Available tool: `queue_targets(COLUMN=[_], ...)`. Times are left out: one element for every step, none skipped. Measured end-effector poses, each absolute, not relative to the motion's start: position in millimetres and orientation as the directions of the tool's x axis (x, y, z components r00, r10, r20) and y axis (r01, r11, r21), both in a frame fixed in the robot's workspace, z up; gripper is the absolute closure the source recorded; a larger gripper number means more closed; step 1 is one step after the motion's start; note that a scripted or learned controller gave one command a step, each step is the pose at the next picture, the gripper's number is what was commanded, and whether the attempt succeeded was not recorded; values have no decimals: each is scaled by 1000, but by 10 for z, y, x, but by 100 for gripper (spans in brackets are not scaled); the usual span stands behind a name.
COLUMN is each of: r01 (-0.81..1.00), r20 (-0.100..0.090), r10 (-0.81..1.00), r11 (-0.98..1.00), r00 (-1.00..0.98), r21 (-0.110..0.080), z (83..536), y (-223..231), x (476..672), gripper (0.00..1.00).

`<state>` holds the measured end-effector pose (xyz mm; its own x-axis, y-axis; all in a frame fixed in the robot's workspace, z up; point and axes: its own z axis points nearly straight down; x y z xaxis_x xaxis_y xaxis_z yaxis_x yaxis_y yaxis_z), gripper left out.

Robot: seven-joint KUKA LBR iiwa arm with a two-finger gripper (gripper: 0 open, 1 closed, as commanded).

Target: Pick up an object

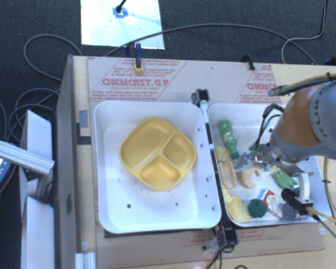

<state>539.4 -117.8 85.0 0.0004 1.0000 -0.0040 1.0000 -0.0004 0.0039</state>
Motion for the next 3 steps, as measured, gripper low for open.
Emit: queue_targets(r01=[1000, 1000, 1000], r20=[-2, 1, 0], r10=[1000, 1000, 1000], r11=[2, 4, 4], r00=[-2, -4, -4], r21=[4, 3, 3], z=[949, 1850, 2371], y=[-1165, -497, -360], x=[5397, 5623, 5369], gripper=[100, 100, 100])
